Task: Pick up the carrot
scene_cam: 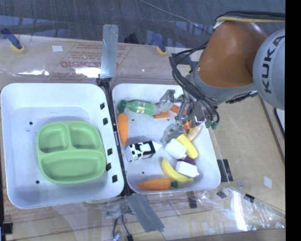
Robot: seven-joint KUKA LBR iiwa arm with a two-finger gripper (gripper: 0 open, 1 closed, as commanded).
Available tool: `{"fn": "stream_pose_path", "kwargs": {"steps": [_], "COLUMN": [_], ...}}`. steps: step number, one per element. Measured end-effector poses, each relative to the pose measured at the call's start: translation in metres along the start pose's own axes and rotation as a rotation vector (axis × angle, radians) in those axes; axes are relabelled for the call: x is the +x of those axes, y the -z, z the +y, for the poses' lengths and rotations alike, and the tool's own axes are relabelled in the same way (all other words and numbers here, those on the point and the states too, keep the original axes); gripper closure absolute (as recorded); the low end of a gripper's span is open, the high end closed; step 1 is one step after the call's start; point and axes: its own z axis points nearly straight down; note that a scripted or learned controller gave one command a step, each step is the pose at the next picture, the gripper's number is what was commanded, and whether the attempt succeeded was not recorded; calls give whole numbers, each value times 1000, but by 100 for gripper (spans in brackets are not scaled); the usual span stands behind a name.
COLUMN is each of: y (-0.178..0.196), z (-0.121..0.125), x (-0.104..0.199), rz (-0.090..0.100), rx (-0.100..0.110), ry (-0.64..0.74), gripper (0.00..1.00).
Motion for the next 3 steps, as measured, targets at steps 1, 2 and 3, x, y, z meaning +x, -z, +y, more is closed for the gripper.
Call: {"fn": "stream_pose_path", "kwargs": {"steps": [1,2,3], "y": [-93,-156,-175], "z": [-117,-31,-46], "x": [-40,-44,-88], "rz": [5,-27,19], "rx": [-1,2,2], "ry": [-233,-250,-571], "gripper": [0,0,0]}}
